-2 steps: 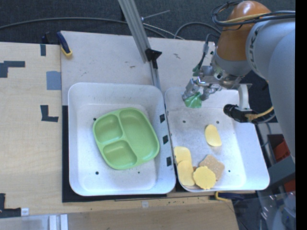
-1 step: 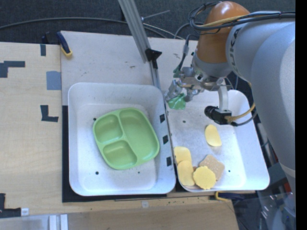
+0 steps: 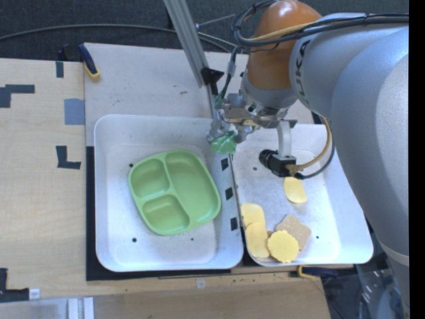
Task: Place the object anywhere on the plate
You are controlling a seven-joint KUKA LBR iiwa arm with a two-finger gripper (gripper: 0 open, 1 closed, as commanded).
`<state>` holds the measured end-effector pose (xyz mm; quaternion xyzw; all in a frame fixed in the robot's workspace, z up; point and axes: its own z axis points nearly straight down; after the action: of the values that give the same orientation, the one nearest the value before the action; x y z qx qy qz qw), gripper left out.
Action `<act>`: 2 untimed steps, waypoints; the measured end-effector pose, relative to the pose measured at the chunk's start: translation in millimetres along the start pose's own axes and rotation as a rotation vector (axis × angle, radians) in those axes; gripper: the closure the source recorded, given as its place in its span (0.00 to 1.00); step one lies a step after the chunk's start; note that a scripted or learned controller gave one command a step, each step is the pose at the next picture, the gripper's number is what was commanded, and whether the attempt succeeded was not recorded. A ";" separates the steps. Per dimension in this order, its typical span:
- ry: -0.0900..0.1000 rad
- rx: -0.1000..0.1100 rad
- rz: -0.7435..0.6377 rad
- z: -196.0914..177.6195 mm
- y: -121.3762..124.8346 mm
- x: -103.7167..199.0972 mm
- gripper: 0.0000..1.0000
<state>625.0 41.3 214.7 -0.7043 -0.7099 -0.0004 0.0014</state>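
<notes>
**Green on green: a small piece carried toward the plate**

Grey and orange, the arm reaches in above the seam between the two bins, much the biggest thing on the bench. Below and to the left of the gripper lies the left bin, and in it the green three-compartment plate, near but not under the fingertips. The right bin, lower right of the gripper, holds yellow slices and a tan one. Smallest is the green object, pinched between the closed-in fingers just over the bins' shared rim. It looks light, small and probably rigid plastic with an uneven outline, so a grip across its narrow middle seems safest; a shallow hold might let it twist or slip.
</notes>
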 end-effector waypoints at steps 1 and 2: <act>-0.001 0.000 -0.001 -7.8 -5.4 64.8 1.00; -0.002 0.000 0.003 -9.9 -1.2 90.3 1.00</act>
<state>623.2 131.5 224.9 -0.7052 -0.7090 0.0004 0.0007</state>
